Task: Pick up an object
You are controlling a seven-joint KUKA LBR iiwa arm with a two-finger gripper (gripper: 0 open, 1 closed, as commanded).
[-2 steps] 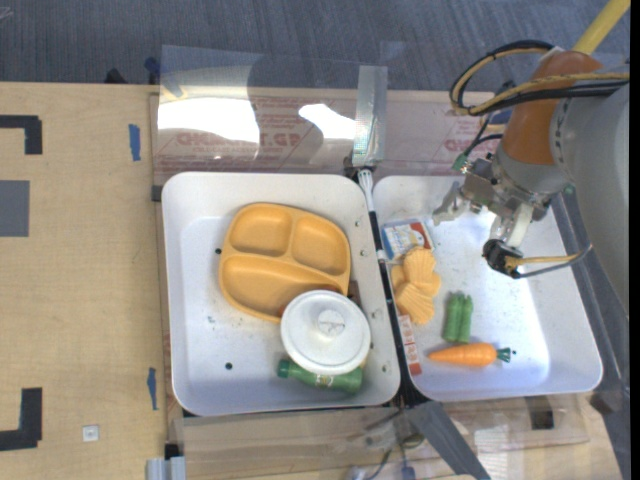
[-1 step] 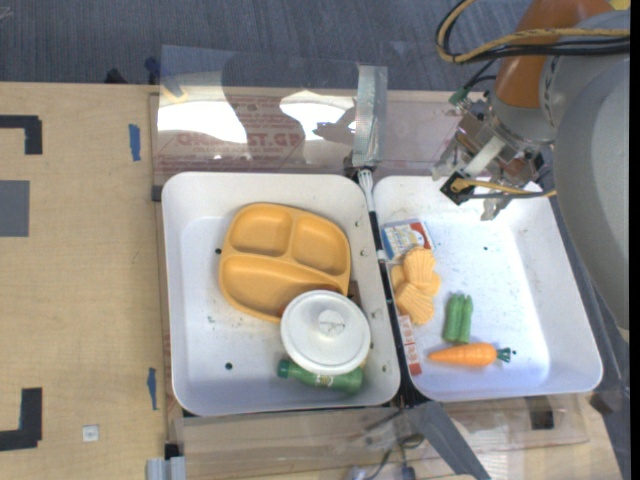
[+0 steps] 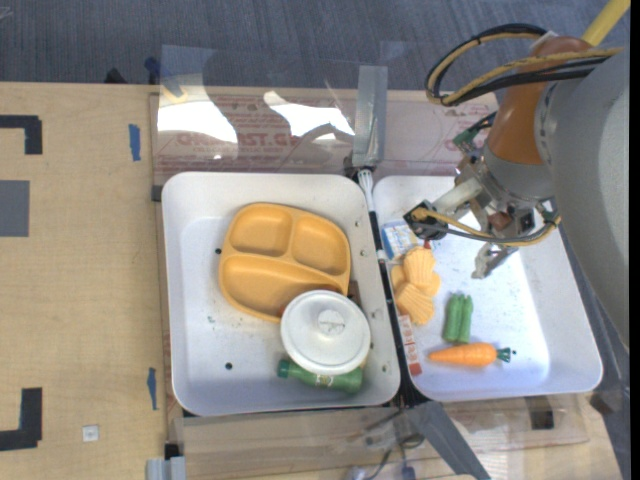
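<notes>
My gripper (image 3: 488, 258) hangs over the upper middle of the right bin (image 3: 560, 358), above bare white floor, and I see nothing held in it. A yellow ridged toy (image 3: 418, 284) lies to its lower left, near the bin's left wall. Just below the gripper stands a small green piece (image 3: 458, 318). An orange carrot with a green top (image 3: 466, 355) lies across the front of the bin. A blue and white packet (image 3: 397, 236) rests against the left wall.
The left bin (image 3: 185, 268) holds a yellow divided plate (image 3: 280, 253), a white round lid (image 3: 326, 330) overlapping it, and a green item (image 3: 320, 376) under the lid's front. The arm's grey body (image 3: 600, 168) covers the right bin's far right side.
</notes>
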